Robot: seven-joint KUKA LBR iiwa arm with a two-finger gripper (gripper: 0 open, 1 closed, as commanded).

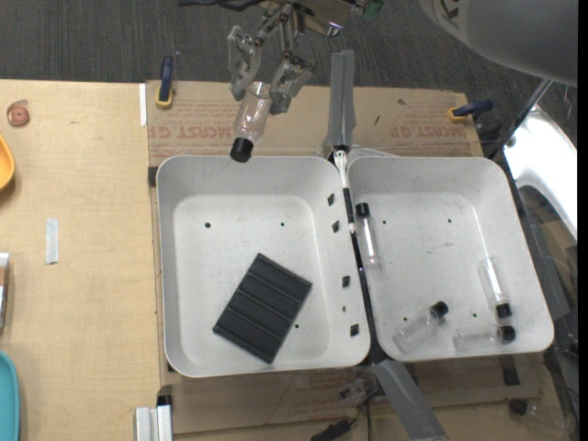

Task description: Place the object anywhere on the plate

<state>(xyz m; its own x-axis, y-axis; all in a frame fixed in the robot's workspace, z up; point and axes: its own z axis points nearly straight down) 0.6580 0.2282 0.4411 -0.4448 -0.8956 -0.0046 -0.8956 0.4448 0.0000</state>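
My gripper hangs high above the far edge of the left bin, shut on a clear vial with a black cap. The vial tilts down to the left, its cap just over the bin's far rim. A black ridged rectangular plate lies flat on the left bin's floor, toward the near side, well below and in front of the held vial.
The right bin holds several more clear vials with black caps: one along its left wall and others at the near right. A metal divider bar stands between the bins at the back. Clamps sit at the cardboard's far corners.
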